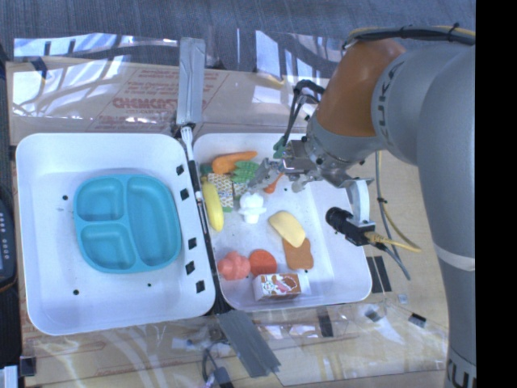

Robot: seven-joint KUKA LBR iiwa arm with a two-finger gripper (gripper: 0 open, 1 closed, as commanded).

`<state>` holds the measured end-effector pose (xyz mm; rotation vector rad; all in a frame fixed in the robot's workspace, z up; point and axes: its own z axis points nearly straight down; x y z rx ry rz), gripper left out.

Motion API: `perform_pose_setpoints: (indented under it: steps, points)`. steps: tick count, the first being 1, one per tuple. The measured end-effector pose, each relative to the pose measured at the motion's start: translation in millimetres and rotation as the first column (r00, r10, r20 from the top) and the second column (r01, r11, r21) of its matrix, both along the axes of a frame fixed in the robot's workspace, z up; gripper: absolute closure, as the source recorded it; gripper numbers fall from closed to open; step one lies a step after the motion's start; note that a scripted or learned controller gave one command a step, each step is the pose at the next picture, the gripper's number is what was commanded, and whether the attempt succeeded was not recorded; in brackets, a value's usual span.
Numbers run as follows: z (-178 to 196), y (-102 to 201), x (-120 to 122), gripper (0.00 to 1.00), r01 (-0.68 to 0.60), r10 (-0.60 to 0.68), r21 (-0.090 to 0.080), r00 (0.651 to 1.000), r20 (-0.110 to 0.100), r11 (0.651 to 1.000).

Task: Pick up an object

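My gripper point(269, 176) hangs low over the far part of the right bin point(339, 285), just above a green leafy toy point(245, 170) and an orange piece beside it. Next to these lies a carrot point(233, 162). A white toy point(252, 208) sits just in front of the gripper. A banana point(212, 206) lies along the bin's left wall. Nearer the front are a yellow wedge point(287, 228), a brown cookie shape point(300, 255), a red tomato point(262, 261), a pink fruit point(233, 266) and a small carton point(279, 285).
The left bin point(40, 217) holds a blue divided tray point(128, 221). A black divider with clips point(194, 217) runs between the bins. The arm's grey body and orange band point(363, 87) cover the right bin's far right side. Cables point(388, 241) trail at the right.
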<state>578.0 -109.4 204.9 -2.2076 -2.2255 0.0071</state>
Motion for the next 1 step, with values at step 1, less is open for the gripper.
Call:
perform_pose_setpoints:
  steps: [1]
  points:
    - [-20.8, -72.1, 47.1, 0.0, -0.155, 0.155, -0.001, 0.988, 0.003, 0.988]
